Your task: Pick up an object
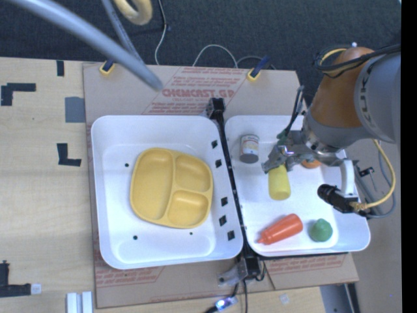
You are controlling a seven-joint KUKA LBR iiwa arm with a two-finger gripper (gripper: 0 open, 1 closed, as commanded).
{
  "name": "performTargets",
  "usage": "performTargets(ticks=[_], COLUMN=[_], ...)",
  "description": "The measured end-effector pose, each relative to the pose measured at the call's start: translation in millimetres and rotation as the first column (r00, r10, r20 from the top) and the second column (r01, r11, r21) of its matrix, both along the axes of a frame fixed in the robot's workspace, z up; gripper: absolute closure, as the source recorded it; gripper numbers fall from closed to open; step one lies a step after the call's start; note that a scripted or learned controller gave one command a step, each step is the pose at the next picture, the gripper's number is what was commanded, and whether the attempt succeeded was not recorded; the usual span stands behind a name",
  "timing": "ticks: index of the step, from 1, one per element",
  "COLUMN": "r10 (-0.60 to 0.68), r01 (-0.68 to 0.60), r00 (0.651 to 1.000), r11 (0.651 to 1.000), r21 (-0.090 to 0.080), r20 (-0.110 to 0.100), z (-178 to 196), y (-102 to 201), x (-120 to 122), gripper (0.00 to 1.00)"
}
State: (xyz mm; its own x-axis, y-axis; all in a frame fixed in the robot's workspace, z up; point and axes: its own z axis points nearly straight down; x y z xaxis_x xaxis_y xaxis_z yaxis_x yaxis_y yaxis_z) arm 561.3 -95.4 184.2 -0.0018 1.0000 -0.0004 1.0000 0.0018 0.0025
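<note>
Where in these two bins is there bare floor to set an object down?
Left bin: bare strips around the yellow tray. Right bin: a patch between can, yellow cylinder and carrot. Crowded under the gripper.

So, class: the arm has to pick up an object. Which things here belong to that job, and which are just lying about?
Part of the job:
gripper, right above the yellow block
yellow block
carrot
green ball
small can
right bin, holding all four

Just lying about:
yellow tray
left bin, holding that tray
</note>
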Motion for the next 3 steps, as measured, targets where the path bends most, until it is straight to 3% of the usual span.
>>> performTargets(ticks=[1,2,3], r10=[0.0,0.004,0.005], r01=[0.0,-0.004,-0.005], r00=[1.0,1.0,1.0], r11=[1.0,1.0,1.0], r21=[0.0,0.001,0.001], r20=[0.002,-0.004,-0.005], z=[50.2,45.5,38.9], y=[0.2,51.9,102.7], x=[11.0,-1.0,7.5], gripper=[1.0,1.0,1.0])
